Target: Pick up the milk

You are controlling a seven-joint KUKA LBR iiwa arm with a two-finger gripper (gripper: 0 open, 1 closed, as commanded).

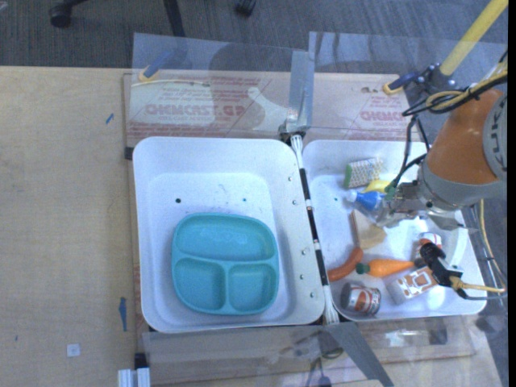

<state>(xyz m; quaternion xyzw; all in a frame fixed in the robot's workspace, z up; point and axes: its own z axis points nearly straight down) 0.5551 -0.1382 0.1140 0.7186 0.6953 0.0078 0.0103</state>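
The milk [414, 284] is a small white carton with orange print, lying near the front right corner of the right bin [326, 176]. My gripper [415, 216] hangs over the middle right of that bin, below the grey wrist and orange band. It is behind the carton, apart from it, and nothing shows in its grasp.
Around the carton lie a carrot [389, 268], a reddish sausage [347, 264], a tin can [360, 299], a tan slice [370, 235], a blue and yellow item [368, 196] and a green-grey pad [363, 170]. The left bin [153, 176] holds a teal divided plate [225, 263].
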